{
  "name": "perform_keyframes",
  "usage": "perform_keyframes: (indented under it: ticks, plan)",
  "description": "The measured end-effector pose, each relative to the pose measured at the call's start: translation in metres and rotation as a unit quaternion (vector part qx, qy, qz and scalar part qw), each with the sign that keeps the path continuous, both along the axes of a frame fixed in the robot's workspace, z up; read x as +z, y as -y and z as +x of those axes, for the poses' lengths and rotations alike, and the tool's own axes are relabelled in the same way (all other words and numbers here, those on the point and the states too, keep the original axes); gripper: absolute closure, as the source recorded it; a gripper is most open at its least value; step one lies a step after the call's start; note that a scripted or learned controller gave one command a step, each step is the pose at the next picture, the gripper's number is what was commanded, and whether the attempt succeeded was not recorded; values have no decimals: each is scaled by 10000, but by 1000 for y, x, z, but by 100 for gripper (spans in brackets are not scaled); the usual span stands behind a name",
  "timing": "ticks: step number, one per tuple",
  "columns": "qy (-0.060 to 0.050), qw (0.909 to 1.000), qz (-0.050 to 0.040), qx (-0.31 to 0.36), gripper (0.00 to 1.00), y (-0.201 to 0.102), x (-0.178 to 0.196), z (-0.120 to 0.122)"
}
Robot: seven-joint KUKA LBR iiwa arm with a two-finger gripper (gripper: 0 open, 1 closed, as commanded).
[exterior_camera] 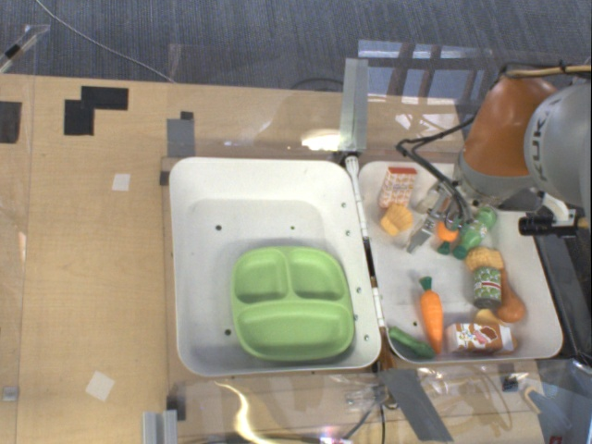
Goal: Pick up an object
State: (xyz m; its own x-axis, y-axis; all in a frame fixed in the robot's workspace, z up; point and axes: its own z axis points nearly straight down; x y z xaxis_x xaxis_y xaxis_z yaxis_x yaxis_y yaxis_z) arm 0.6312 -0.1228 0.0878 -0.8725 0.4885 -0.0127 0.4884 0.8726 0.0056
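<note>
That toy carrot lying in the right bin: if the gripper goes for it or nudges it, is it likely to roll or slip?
The carrot looks like smooth, rigid plastic, so it probably won't flex but may slip from a loose pinch. Its round tapered body lies flat, so a sideways push would likely roll it in an arc. For its size it is probably light, and could skid toward the jar beside it.

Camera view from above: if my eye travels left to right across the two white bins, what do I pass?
Left bin → green divided plate → right bin → yellow block → gripper → jar with green label.
</note>
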Motion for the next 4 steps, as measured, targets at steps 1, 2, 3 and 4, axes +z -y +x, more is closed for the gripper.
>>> perform_keyframes:
  ticks: [1, 2, 3, 4]
  plan:
    - [4, 10000, 0, 6, 0, 1, 2, -57]
    - [65, 9944, 16, -1059, 0, -7, 3, -123]
    - [14, 9889, 18, -1486, 0, 4, 1, -49]
    - [11, 9938, 6, -1111, 0, 43, 2, -84]
